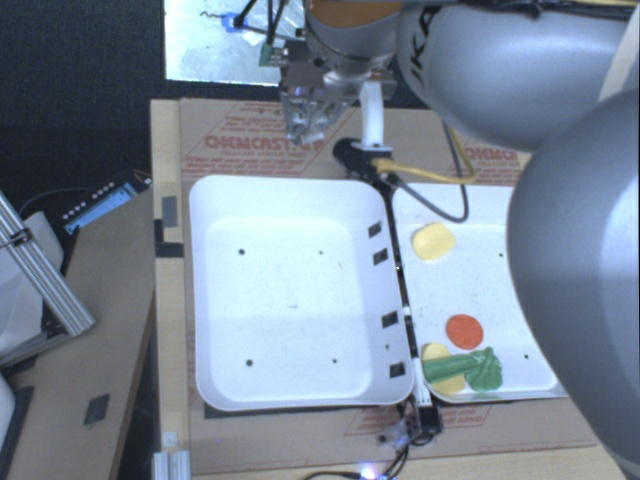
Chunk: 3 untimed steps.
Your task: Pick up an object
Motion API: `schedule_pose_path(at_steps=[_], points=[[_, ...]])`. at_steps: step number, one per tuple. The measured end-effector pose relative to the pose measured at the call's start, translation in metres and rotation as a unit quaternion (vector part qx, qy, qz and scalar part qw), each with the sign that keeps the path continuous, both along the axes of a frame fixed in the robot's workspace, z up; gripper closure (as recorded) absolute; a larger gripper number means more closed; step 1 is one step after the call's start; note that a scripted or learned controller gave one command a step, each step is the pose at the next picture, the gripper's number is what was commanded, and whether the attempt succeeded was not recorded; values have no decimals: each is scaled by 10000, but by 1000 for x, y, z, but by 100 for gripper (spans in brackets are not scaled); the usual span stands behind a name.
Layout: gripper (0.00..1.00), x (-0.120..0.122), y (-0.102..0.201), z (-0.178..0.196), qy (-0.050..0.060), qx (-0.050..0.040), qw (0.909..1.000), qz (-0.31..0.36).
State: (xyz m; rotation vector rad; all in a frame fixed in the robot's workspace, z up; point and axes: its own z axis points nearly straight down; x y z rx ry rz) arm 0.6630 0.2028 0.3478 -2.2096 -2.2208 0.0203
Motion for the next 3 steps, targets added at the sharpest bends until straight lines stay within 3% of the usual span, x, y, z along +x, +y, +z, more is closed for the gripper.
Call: schedule_pose_path(at_steps=[1, 2, 3], points=[[100, -32, 12, 139, -152, 48, 9999, 10], [100, -52, 33, 192, -116, 36, 9999, 10], [100, 8, -49, 184, -89, 2, 9999, -60]])
